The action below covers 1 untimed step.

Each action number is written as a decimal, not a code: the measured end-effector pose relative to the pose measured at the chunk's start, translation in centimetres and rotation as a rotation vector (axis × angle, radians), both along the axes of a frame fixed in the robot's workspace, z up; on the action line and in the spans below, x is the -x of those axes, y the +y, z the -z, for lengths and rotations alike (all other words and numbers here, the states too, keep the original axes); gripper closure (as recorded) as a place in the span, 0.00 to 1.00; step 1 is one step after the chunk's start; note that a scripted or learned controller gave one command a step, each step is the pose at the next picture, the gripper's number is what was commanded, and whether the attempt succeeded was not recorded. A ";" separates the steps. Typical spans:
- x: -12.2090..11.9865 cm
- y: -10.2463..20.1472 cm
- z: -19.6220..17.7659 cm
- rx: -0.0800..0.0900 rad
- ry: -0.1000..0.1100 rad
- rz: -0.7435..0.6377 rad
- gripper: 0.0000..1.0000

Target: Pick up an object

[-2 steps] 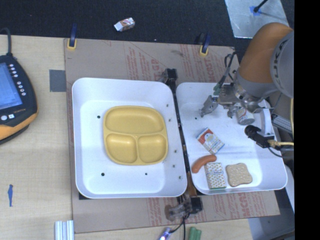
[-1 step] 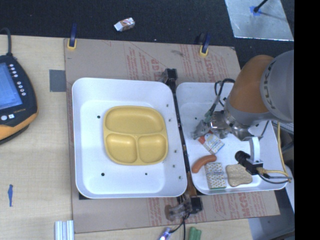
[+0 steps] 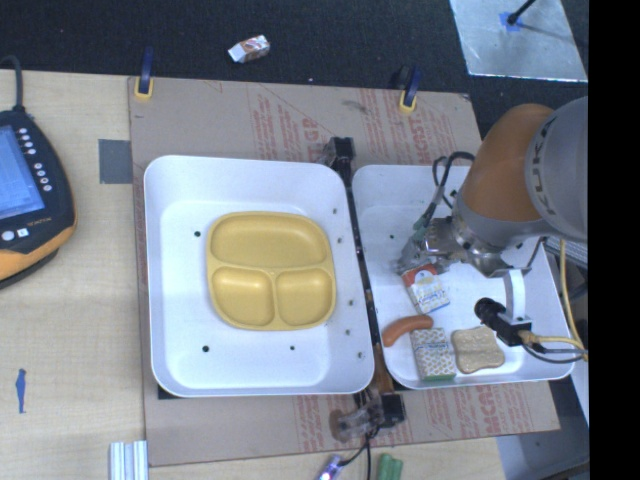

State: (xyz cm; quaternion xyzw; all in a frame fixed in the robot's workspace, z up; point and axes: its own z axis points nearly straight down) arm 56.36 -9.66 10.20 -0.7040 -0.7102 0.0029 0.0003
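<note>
In the right bin point(image 3: 385, 193), the gripper point(image 3: 422, 258), its opening impossible to tell, hovers beside the small carton point(image 3: 428, 292): approach step; next, descend and grasp.

The tool point(image 3: 420, 253) hangs just above a small carton point(image 3: 428, 291) in the right bin point(image 3: 385, 200).

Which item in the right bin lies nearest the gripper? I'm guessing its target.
The small red-and-white carton, just below the gripper; the sausage, green packet and toast lie farther.
</note>
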 end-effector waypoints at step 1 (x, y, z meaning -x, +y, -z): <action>-2.7 6.4 -9.1 -0.005 -0.004 0.004 1.00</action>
